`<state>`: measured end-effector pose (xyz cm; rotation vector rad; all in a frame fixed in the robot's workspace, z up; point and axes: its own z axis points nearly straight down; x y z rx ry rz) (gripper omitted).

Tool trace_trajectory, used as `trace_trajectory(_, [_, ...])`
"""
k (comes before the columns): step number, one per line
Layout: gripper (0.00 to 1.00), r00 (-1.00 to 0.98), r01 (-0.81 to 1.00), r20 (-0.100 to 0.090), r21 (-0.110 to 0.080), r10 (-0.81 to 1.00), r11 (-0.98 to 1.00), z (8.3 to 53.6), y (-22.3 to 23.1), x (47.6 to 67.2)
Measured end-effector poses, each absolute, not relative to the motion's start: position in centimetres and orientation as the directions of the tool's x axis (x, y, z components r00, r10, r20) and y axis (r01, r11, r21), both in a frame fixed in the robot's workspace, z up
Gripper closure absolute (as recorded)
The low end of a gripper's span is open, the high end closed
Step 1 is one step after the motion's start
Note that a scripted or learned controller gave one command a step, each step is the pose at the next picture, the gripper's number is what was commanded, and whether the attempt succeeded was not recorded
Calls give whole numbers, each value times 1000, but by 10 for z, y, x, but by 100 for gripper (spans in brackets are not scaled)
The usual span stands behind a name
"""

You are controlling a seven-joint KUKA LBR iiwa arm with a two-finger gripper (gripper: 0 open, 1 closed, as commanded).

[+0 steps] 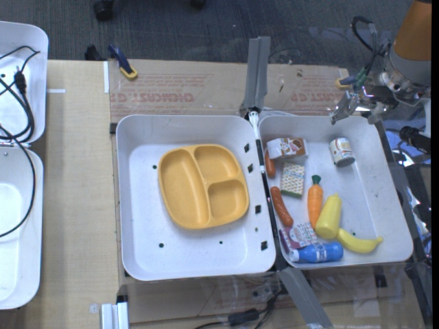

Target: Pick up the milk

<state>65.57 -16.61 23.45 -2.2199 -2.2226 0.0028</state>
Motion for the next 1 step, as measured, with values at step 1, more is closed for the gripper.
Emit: trace_trajectory(1, [0,159,987,-3,11,987,-159,127,-116,644])
